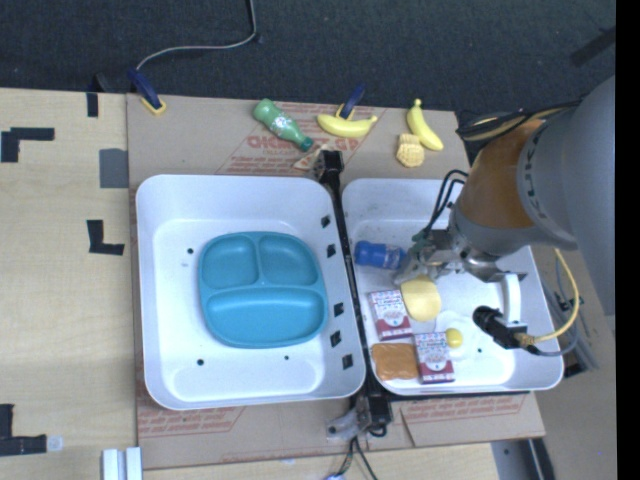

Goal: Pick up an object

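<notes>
The right bin (520, 373) holds a blue can-like object (378, 256) on its side, a pale yellow rounded object (422, 299), two red-and-white packets (389, 314) (434, 357), a brown toast-like slab (394, 361) and a small yellow ball (455, 339). My gripper (432, 255) is low in this bin, just right of the blue object and directly above the pale yellow object. The wrist and its orange band (492, 183) hide most of it from above.
The left bin (165, 208) holds a blue divided plate (263, 289). Behind the bins on the cardboard lie a green bottle (281, 124), two bananas (346, 124) (423, 127) and a yellow corn piece (408, 151). A black divider clip (330, 163) sits between the bins.
</notes>
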`<state>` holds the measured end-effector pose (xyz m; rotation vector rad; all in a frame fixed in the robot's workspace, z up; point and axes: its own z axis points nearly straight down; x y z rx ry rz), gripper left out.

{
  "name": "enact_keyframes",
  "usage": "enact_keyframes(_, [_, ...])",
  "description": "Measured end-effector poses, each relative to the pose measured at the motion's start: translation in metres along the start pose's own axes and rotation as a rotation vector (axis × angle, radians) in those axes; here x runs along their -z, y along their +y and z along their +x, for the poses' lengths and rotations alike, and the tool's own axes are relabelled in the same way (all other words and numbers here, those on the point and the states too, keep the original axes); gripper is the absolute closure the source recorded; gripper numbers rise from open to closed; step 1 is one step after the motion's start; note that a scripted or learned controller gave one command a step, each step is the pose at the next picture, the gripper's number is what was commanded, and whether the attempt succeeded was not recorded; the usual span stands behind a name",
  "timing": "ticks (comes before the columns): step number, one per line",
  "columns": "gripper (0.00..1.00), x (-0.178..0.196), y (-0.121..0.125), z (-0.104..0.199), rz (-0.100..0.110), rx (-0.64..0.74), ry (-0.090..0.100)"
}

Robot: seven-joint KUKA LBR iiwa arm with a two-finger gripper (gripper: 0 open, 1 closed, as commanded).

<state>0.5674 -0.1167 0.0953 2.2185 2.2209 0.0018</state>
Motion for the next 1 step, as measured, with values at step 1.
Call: enact_keyframes(1, [1.00,0.0890,-0.0099,0.1017,0.003,0.002,0.002])
